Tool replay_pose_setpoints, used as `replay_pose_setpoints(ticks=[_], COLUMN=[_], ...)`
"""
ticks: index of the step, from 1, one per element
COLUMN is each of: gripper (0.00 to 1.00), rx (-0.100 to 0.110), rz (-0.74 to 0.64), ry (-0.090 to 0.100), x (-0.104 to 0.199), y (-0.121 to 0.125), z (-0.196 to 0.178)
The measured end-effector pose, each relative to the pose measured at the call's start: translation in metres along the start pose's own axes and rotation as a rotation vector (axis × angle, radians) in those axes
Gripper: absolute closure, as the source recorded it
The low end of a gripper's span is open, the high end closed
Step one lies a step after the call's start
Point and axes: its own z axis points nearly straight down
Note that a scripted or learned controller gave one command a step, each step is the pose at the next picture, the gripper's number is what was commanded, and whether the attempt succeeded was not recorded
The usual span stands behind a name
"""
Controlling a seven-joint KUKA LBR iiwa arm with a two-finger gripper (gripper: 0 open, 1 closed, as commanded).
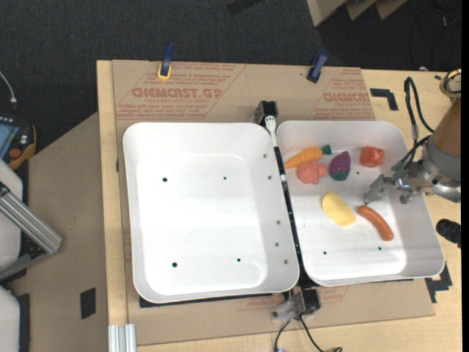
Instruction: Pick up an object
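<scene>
A bench topped with brown printed cardboard (220, 86) carries two shallow white bins side by side, the left bin (139, 196) touching the right bin (418, 255) along their inner edges.

A single fixed camera hangs above the bench (220, 86) and looks down at a slant, so the bench's far edge sits toward the top of the frame and its near edge toward the bottom. It stands far enough back to take in both white bins, the left bin (143, 218) and the right bin (418, 259), whole, plus dark floor beyond the far edge.
</scene>
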Motion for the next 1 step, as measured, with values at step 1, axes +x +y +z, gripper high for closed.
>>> replay_pose_setpoints(ticks=[1], gripper=[1.0], rx=[-0.009], rz=[0.002], ry=[-0.005], x=[-0.0018], y=[0.0005], z=[-0.0169])
